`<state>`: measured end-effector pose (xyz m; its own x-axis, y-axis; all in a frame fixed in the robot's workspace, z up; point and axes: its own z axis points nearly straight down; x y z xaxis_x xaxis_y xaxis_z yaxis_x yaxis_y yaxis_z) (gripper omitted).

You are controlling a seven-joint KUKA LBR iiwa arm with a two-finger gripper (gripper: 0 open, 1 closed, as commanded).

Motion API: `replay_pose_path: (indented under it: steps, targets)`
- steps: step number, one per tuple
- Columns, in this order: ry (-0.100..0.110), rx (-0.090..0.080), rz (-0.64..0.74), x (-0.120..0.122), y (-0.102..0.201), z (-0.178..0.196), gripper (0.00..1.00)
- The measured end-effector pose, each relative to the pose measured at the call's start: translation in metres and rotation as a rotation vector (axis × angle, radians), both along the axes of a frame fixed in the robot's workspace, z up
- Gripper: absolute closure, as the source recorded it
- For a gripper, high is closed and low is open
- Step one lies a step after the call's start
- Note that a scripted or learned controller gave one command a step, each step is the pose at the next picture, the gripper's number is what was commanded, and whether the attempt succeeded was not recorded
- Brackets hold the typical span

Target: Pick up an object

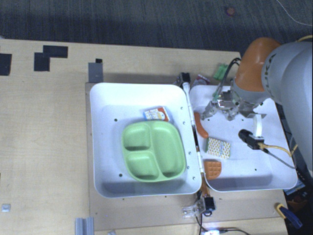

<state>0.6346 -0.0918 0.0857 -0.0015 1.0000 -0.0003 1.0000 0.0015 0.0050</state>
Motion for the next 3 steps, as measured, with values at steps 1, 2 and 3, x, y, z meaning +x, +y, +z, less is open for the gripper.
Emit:
replay_pose_path:
  steps: [1, 2, 3]
  targets:
    - [-0.007, 0.0, 0.0, 0.002, 0.001, 0.012, 1.0]
    - [0.002, -0.002, -0.001, -0.038, -0.091, 0.023, 1.0]
    - [0.002, 0.0, 0.0, -0.037, -0.089, 0.022, 0.0]
